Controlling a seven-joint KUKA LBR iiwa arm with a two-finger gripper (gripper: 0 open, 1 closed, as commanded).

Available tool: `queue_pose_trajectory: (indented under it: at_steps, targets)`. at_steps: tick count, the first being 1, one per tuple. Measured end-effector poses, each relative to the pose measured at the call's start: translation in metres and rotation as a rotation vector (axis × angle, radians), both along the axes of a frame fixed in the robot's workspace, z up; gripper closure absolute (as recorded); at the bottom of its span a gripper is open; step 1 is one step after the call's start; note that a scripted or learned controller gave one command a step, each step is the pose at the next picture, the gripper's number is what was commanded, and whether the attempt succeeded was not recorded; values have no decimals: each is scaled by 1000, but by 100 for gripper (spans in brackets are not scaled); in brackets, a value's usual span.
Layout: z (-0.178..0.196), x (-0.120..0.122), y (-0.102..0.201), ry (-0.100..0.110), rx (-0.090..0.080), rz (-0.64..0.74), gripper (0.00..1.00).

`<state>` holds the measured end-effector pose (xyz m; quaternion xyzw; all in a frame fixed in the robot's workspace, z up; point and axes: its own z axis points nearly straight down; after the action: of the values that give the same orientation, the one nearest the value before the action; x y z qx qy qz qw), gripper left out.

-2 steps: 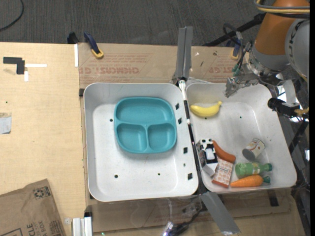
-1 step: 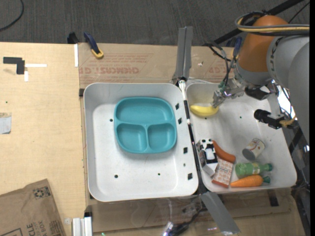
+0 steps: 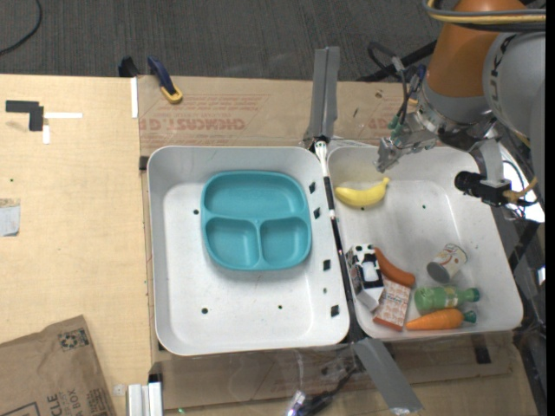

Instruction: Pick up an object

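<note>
The arm [image 3: 512,50] is grey with a rounded orange band [image 3: 473,37] above the wrist. A yellow-edged cable loops over it; dark wiring and metal fittings crowd the gripper [image 3: 388,156].

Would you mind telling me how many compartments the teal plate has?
3. The teal plate in the left bin has one wide compartment along its far side and two smaller ones side by side nearer the camera.

A teal divided plate [image 3: 257,219] lies in the left bin [image 3: 169,258]. Beyond that bin, on the cardboard-covered worktop [image 3: 69,232], sits a blue and yellow clamp [image 3: 165,80]. Left of the bin lies a black L-shaped piece [image 3: 26,112], and a brown paper bag [image 3: 48,371] lies nearer the camera.
</note>
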<state>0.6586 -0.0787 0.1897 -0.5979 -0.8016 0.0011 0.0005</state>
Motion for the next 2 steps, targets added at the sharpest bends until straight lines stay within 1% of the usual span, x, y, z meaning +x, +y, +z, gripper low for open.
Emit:
queue_pose_trajectory:
  at_steps: [1,2]
  targets:
    - [-1,-13,0,1,0,7,0]
    - [-100,-31,-36,0,1,110,0]
